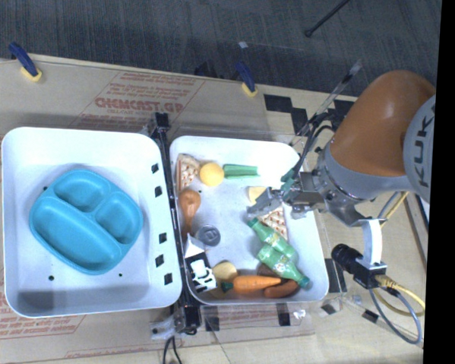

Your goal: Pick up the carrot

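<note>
The carrot is orange and lies flat along the near wall of the right bin, its green end pointing left. A reddish-brown sausage touches its right end. My gripper hangs over the middle right of the same bin, above a checkered slice and well behind the carrot, apart from it. Nothing shows held in it. The grey wrist and orange band reach in from the right.
Green bottles lie between gripper and carrot. A pale bulb and a black-and-white piece sit left of the carrot. A grey can, brown pear, lemon and green pod lie farther back. The left bin holds a blue divided plate.
</note>
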